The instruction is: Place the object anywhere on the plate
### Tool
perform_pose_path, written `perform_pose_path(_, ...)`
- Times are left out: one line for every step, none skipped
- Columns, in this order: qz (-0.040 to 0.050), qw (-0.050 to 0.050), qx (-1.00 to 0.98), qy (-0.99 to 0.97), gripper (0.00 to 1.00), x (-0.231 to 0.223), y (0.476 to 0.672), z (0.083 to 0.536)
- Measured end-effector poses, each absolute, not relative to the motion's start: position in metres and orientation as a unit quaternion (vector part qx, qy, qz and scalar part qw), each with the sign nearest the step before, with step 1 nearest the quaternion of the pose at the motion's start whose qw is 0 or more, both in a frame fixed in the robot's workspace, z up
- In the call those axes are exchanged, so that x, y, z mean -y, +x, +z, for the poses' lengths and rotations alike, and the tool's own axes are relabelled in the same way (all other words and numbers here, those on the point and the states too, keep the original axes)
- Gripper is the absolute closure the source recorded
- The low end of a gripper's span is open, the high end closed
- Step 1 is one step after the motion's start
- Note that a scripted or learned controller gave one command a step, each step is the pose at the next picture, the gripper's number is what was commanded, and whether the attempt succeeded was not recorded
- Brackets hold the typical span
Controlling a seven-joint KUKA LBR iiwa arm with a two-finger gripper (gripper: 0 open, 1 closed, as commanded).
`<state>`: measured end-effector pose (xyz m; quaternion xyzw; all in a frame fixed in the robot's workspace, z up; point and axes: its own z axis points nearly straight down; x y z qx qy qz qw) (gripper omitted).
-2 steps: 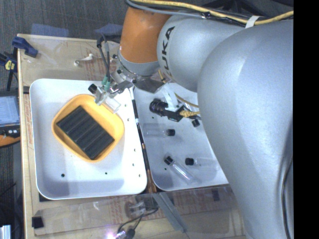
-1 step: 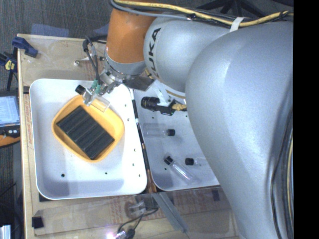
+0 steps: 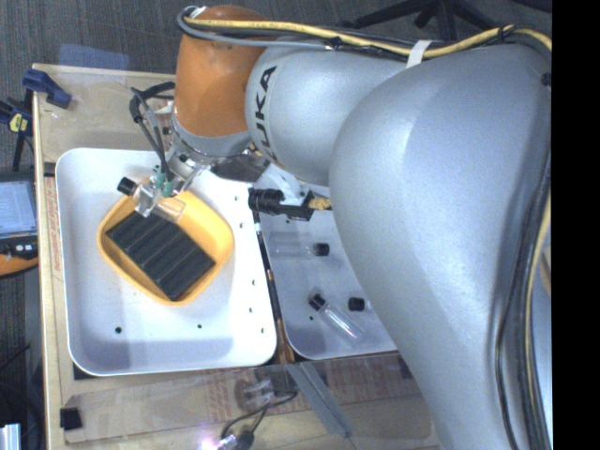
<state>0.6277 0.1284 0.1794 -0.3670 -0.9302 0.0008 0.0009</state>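
Observation:
A yellow plate lies in the left white bin. On it rests a black ribbed rectangular object, lying flat and covering most of the plate's middle. My gripper hangs over the plate's upper rim, just above the far end of the black object. The wrist with its orange band stands right behind it. Whether the gripper touches the object cannot be made out.
The grey arm covers most of the right bin. Several small black pieces and a clear tube lie on that bin's visible floor. A blue clamp sits at the bench's far left corner.

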Motion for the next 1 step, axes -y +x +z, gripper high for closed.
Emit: perform_pose_path(0.0007, 0.001, 0.93, -0.367, 0.0, -0.1282, 0.6278, 0.1796)
